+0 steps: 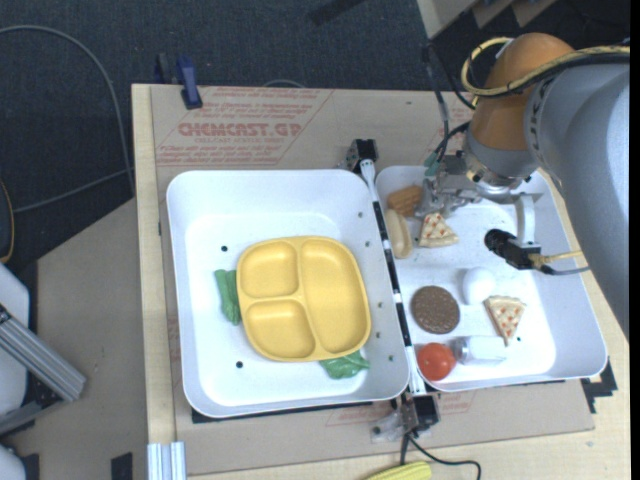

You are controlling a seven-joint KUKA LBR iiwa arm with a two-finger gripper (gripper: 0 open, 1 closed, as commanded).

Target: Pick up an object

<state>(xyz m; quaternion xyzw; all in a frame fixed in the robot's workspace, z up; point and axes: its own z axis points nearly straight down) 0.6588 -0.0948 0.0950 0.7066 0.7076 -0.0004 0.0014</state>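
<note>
Claw (437, 196) sits low at the far end of the right bin (570, 353), right over a pizza slice (436, 231); can't tell its state, too blurry. Yellow tray (300, 296) mostly hides some lettuce (228, 295).

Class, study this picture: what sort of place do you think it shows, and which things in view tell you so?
Probably a robotics lab test bench. A grey robot arm reaches over two white bins holding a yellow divided plate and toy food such as a pizza slice, with cables on the floor.

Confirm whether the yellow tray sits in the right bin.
No, the yellow tray lies in the left bin, with green pieces poking out beneath it.
</note>
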